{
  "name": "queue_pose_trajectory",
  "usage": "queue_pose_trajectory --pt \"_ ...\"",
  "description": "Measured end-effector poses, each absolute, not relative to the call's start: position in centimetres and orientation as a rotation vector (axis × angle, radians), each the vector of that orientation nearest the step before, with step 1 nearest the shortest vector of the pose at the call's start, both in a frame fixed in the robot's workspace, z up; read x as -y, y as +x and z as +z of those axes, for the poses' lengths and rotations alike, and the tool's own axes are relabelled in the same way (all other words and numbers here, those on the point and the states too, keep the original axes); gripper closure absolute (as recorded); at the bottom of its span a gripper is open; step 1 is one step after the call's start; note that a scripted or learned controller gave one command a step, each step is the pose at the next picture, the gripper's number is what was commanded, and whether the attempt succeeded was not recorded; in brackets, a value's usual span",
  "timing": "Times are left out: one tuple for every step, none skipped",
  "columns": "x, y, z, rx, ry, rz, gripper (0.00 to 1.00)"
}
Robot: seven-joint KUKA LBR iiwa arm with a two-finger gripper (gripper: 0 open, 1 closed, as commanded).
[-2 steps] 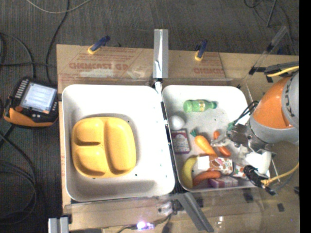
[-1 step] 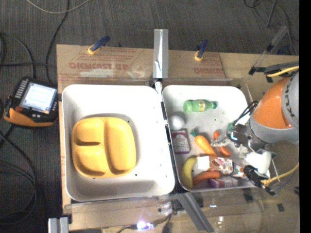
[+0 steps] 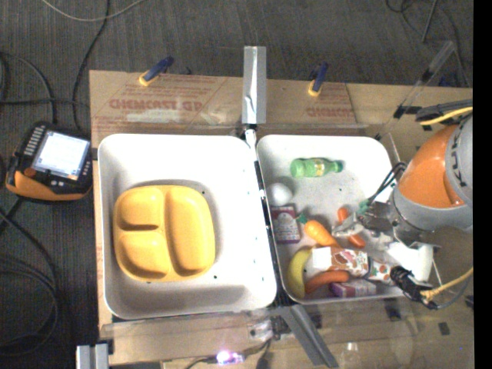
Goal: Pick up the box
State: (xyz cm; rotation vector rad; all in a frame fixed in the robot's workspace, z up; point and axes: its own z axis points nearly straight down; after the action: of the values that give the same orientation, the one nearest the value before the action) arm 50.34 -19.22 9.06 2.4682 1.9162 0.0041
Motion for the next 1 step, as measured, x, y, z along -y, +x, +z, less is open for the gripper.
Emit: queue_pose_trajectory --pt "19.22 48.99 9.11 -1.919 2.463 0.014 0.00"
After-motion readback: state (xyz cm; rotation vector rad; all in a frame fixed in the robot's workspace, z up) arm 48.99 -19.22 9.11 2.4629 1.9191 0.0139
